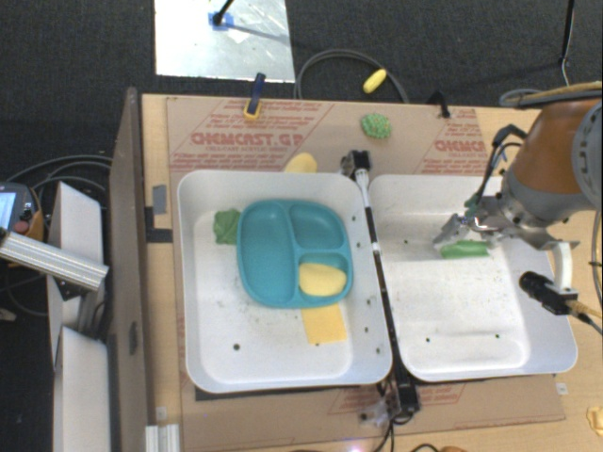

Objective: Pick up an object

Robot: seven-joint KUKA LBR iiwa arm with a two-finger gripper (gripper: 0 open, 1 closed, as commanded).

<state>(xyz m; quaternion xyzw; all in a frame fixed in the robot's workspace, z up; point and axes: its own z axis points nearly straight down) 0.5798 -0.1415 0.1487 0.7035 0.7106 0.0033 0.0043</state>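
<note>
Green and slim, the small object [464, 249] lies flat on the floor of the right bin [471, 347], near its far end and well apart from the walls. The pincer [459, 231] sits directly over it, touching or nearly so; whether it is clenched or released cannot be told from this angle. The piece looks light and probably soft, likely to slide on the smooth plastic, so a hold across its narrow middle seems best. Open floor surrounds it, and the divider [374, 252] beside the left bin [203, 281] stands well clear.
</note>
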